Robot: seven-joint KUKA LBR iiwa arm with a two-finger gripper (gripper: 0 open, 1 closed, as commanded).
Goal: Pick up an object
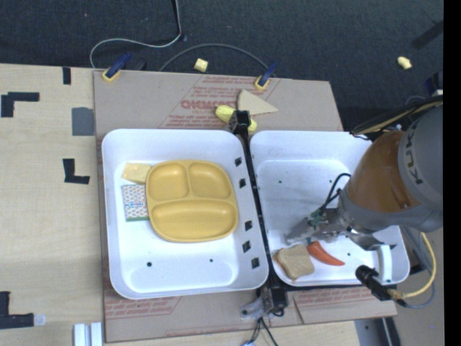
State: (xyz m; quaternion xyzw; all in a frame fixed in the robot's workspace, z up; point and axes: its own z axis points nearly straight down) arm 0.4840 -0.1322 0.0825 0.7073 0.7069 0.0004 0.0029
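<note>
Arm (403, 179) cut off by right edge past the orange band; its bulk hides part of the right bin (302, 150), incl. the far right wall. Hand (311, 231) sits low in that bin, partly under the wrist, metal parts blurred, so finger state can't be read. Red chili-like item (325, 254): upper end runs under the hand, contact unclear. Small printed packet (134, 201) and pale yellow piece (135, 171) each partly tucked beside or under the yellow divided plate (191, 200); packet print too small to read. Worktop (43, 193) cut off at left and bottom edges.
</note>
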